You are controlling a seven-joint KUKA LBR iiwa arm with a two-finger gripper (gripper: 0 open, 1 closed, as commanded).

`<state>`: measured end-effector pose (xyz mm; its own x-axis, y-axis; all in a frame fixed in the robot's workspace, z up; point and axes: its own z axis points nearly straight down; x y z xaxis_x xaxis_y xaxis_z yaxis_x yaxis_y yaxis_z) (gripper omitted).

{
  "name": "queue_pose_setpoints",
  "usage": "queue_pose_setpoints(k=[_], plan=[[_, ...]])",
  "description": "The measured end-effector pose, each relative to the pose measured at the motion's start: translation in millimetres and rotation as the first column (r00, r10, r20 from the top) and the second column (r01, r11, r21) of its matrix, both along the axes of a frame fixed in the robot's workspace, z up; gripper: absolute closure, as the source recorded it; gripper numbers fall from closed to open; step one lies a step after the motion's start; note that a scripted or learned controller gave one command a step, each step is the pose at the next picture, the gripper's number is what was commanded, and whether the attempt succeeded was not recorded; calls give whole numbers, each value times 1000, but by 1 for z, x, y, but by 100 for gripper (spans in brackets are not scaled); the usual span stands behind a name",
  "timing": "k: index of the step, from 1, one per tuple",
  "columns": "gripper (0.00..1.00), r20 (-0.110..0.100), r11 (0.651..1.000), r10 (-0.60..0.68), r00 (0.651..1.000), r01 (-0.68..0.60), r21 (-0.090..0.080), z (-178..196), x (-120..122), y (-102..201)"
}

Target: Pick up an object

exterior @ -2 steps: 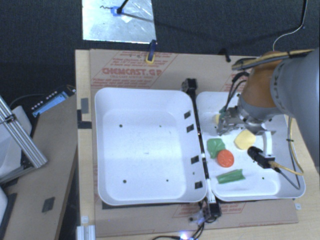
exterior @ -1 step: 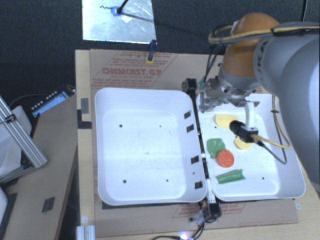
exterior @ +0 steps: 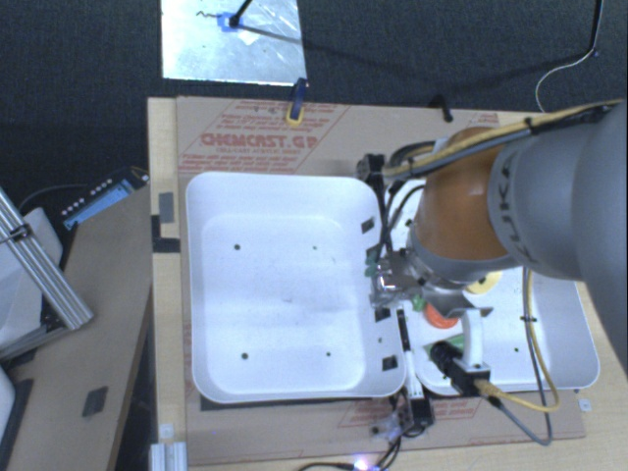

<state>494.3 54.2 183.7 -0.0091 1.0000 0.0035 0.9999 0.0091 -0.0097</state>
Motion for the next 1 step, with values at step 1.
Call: queue_pose_setpoints(k=[1], plan=[[100,15,1000,0,1000,0,-2,1,59,45]])
